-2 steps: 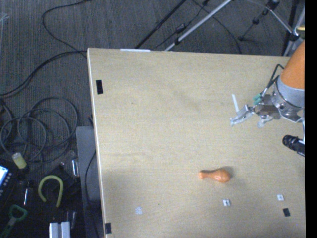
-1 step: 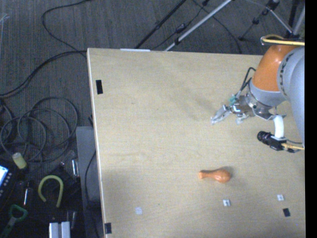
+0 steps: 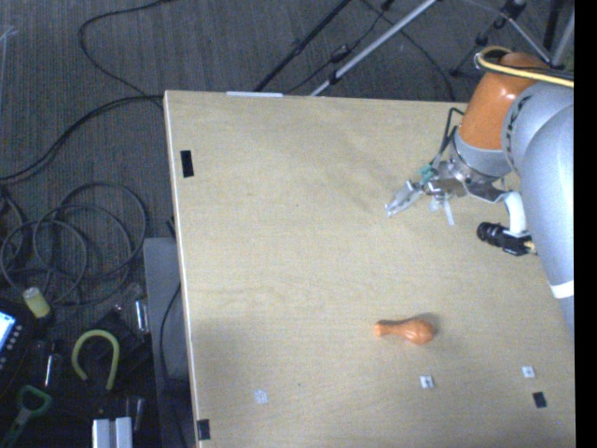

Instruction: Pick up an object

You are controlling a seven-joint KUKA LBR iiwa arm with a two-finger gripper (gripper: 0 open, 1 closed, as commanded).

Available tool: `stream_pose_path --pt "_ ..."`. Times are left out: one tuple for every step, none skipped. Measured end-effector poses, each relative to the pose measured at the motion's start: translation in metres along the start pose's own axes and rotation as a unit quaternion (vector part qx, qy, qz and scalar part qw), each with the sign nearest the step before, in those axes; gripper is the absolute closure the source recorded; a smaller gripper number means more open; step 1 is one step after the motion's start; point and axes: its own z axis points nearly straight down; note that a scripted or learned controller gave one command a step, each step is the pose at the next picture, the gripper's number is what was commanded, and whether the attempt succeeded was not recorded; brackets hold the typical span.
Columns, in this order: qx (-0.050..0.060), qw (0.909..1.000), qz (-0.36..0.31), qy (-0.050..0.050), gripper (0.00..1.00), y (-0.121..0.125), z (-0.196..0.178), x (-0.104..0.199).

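1. The orange object (image 3: 407, 330), a small pear-like shape with a narrow neck pointing toward the bench's left edge, lies on its side on the bare tan bench top (image 3: 280, 250), in the near half and right of the middle.
2. The gripper (image 3: 422, 201) hangs over the far right part of the bench top, its two thin fingers (image 3: 401, 201) splayed apart and pointing left and slightly down toward the surface; nothing sits between them.
3. Behind the fingers, the wrist runs up and to the right into the orange band (image 3: 487, 110), then into the thick grey arm (image 3: 546, 185) that enters along the bench's right edge.
4. A black fitting (image 3: 499, 236) juts from the arm just below the wrist.
5. The orange object lies well apart from the gripper, nearer the bench's front edge and almost straight in front of the fingertips.
6. Small markers (image 3: 426, 381) dot the bench top near the front right corner, just beyond the object.
7. Cables (image 3: 75, 236) coil on the dark floor past the bench's left edge.
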Motion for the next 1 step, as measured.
stream_pose_path --pt "-0.001 0.9807 -0.196 0.000 0.00 -0.0006 -0.0265 -0.0058"
